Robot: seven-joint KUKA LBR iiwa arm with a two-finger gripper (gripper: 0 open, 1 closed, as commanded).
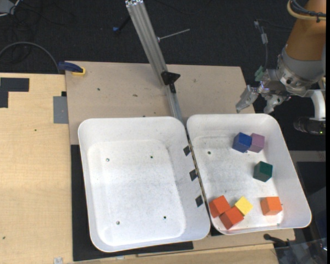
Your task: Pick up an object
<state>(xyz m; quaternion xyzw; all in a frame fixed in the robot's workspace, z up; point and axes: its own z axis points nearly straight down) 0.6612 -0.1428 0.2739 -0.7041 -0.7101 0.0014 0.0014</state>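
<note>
Two shallow white plastic bins sit side by side on the bench. The left bin lies left of the right bin, rims touching along the middle. In the right bin: a blue cube touching a purple cube at the far side, a dark green cube nearer, then along the near wall two red-orange cubes, a yellow cube touching them, and an orange cube to its right. My gripper hangs behind the right bin's far rim. A slanted aluminium rail rises behind the bins
</note>
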